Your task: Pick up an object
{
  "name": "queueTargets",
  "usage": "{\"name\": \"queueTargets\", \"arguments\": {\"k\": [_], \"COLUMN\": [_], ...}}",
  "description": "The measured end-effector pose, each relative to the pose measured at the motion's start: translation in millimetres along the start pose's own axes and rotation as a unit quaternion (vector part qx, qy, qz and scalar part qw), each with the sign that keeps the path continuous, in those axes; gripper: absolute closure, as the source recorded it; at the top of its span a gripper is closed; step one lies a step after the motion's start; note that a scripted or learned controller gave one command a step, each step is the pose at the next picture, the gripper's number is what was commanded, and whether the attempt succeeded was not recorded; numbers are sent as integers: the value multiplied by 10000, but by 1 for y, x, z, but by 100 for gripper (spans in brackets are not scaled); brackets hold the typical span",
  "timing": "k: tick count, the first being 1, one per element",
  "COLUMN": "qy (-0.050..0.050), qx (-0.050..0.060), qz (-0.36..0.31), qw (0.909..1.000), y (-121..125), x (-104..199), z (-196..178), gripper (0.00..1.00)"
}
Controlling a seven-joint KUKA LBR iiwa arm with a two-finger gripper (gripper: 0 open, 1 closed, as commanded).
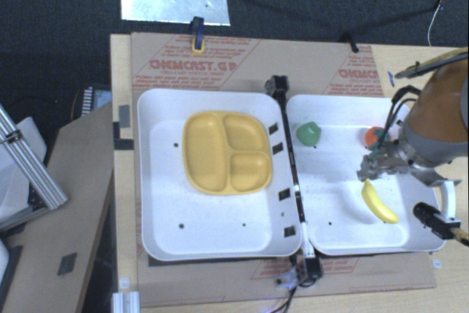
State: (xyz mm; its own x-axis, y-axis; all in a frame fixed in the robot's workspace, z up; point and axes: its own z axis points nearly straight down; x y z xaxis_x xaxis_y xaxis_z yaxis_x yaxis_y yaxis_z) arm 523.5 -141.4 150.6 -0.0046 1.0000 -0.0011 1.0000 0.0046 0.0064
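Three objects lie in the right bin (pixel 344 242): a green piece (pixel 308 133), an orange-red piece (pixel 374 135) and a banana (pixel 379 203). The gripper (pixel 375 166) hovers just above the banana's upper end, apparently on approach; a descent onto the banana should follow.

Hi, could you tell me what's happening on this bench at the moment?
A robot arm reaches in from the right over the right bin, trying to pick something up. Its gripper hangs low just above the top end of a banana, with a small red-orange thing behind it and a green one further left. Nothing shows between its fingers. The left bin holds a yellow divided plate.
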Motion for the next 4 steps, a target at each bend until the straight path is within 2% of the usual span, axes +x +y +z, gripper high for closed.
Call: {"name": "queueTargets", "arguments": {"k": [2,4], "qy": [-2,19], "qx": [1,23], "qz": [-4,-33], "qw": [10000,10000], "y": [7,1], "x": [4,125], "z": [-88,-95], "gripper": [100,100]}}
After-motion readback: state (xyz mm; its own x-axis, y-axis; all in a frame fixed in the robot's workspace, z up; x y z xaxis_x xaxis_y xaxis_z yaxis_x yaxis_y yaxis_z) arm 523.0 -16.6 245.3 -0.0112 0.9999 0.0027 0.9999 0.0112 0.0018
